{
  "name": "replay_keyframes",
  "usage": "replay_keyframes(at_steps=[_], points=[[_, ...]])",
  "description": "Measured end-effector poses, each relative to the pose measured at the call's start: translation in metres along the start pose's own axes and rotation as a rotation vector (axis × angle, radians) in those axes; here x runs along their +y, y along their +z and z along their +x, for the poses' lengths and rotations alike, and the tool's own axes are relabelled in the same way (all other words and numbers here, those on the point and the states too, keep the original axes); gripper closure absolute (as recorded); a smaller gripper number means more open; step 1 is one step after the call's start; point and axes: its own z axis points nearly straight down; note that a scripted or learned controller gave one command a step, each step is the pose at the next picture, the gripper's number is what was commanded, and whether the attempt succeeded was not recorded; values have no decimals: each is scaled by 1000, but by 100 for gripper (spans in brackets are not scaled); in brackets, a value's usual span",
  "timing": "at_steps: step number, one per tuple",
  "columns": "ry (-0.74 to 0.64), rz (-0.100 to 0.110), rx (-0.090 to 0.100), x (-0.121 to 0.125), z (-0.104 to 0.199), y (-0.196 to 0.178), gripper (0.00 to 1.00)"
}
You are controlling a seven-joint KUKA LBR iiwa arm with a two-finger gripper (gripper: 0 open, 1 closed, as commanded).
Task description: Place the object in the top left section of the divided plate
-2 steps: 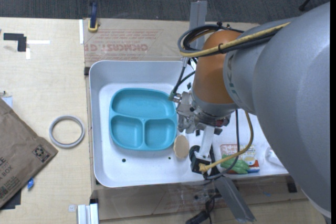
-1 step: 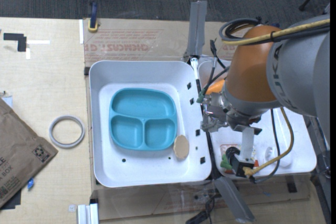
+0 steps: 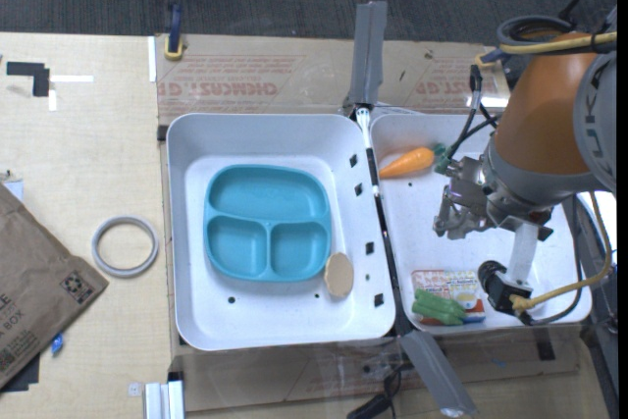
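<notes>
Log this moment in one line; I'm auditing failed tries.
gripper: over right bin, no grasp seen | carrot: right bin, top | plate: left bin | cookie: beside plate

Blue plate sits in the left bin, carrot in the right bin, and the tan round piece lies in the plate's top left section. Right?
Not quite. The camera view shows the tan piece outside the plate, against its lower right rim on the left bin floor. Carrot is in the right bin.
</notes>
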Motion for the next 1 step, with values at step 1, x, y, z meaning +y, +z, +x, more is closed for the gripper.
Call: replay_keyframes(at_steps=[1], points=[[27,4,-1,27,-4,50,100]])
